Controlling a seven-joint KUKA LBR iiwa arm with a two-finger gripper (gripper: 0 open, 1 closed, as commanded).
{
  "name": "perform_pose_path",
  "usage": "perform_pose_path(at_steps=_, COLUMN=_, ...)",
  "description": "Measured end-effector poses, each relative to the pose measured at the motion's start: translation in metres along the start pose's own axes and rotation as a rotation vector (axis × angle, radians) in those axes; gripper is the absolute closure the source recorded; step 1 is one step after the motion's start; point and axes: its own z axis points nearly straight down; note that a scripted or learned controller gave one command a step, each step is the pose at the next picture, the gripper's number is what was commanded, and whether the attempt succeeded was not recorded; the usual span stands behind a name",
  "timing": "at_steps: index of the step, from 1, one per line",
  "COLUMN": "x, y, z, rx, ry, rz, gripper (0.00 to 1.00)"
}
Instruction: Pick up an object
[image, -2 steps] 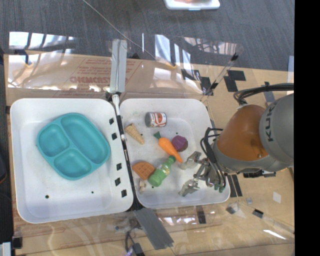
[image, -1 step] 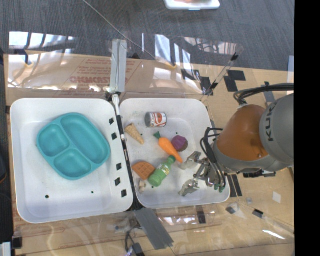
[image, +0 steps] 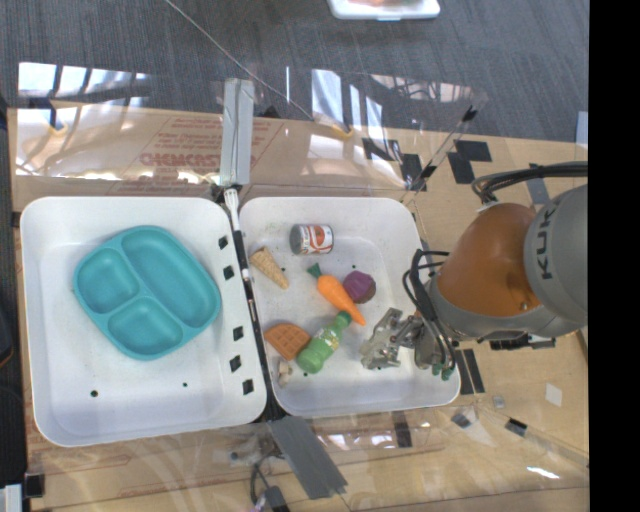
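So the arm (image: 510, 270) comes in from the right, orange band bulging over the right bin's (image: 400, 395) edge, wrist bent down so the gripper (image: 383, 343) sits low over that bin's near right part. Can't tell if it's clenched or released, too much glare and clutter there. Just left of the gripper is the green bottle (image: 323, 345), then the waffle (image: 286, 339). Beyond it, the carrot (image: 335, 291), purple ball (image: 360, 286), can (image: 311, 238) and cone (image: 268, 267). Far left, the other bin (image: 45, 400) holds a teal divided plate (image: 146, 290). Wooden bench (image: 560, 430), dark carpet behind.
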Motion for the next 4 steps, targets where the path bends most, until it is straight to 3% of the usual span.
perform_pose_path(at_steps=3, x=-0.005, y=0.006, z=-0.031, rx=0.002, ry=-0.008, rz=-0.030, gripper=1.00)
perform_pose_path(at_steps=4, x=0.002, y=-0.003, z=-0.089, rx=0.000, ry=0.004, rz=-0.027, gripper=1.00)
